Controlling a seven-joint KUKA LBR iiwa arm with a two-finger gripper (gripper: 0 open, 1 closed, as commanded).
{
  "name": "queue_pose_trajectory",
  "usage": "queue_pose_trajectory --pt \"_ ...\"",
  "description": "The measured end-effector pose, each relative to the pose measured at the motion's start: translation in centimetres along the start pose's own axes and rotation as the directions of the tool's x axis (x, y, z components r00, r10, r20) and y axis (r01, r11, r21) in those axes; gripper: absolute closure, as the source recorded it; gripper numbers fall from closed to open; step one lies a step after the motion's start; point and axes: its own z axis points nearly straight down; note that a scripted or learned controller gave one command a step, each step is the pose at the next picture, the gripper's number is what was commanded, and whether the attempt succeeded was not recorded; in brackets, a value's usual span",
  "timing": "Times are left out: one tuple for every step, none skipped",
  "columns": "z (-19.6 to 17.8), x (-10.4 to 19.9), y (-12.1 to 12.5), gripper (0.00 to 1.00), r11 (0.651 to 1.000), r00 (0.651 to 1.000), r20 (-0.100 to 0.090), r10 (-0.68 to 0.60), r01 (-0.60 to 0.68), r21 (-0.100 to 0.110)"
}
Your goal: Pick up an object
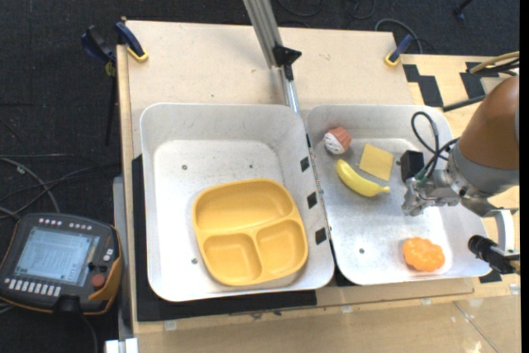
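1. I see two shallow white bins side by side on the desk (207,62). The left bin (165,145) holds a yellow divided tray (248,231) with one long compartment on its far side and two smaller ones on its near side; nothing lies in those compartments.
2. The right bin (364,256) holds four things: a small red-and-white ball (336,141) near its far left corner, a yellow block (376,162) just right of the ball, a banana (360,180) lying just near of the block and seeming to touch it, and an orange lump (424,254) close to the near right edge, well apart from the others.
3. The arm (494,140) reaches in from the right, and my tool (412,207) sits low over the right bin's floor, right of the banana and on the far side of the orange lump.
4. I cannot tell how the tool is set at this angle, and I see nothing held in it.
5. A teach pendant (56,260) rests off the desk at near left.
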Motion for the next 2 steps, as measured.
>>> queue_pose_trajectory --pt "-5.4 -0.9 0.7 1.00 1.000 1.000 0.003 -0.001 0.001 -0.005" --pt "-9.8 -0.8 0.6 1.00 1.000 1.000 0.002 -0.002 0.002 -0.005"
